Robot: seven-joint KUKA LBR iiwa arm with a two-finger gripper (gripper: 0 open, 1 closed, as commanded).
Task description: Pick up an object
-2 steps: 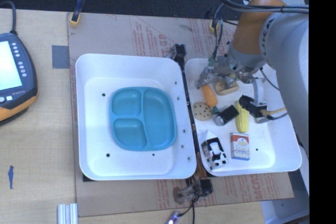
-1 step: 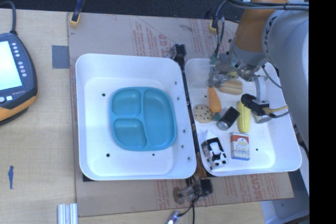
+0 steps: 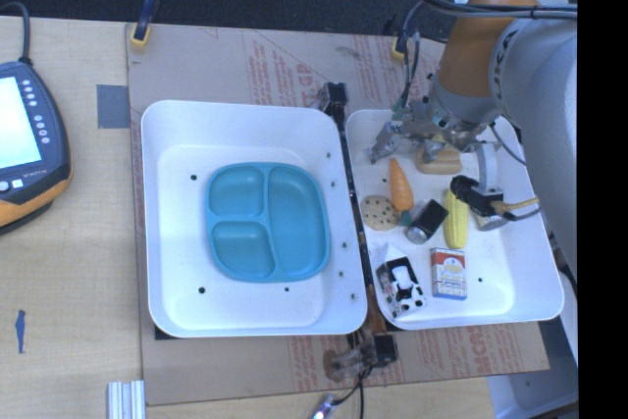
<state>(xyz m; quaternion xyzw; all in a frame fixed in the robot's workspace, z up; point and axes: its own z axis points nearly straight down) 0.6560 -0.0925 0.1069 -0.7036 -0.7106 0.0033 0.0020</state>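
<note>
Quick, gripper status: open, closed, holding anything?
Gripper: cannot be told; it sits low at the back of the right bin, above the carrot, with nothing visibly held.

Two bins (image 3: 162,211) (image 3: 510,294), one plate (image 3: 267,221), one carrot (image 3: 399,184), one corn (image 3: 456,218), one cracker (image 3: 378,211), one carton (image 3: 448,272).

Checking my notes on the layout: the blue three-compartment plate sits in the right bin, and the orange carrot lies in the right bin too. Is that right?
Not quite. The camera view shows the blue three-compartment plate in the left white bin; the orange carrot does lie in the right white bin.
</note>
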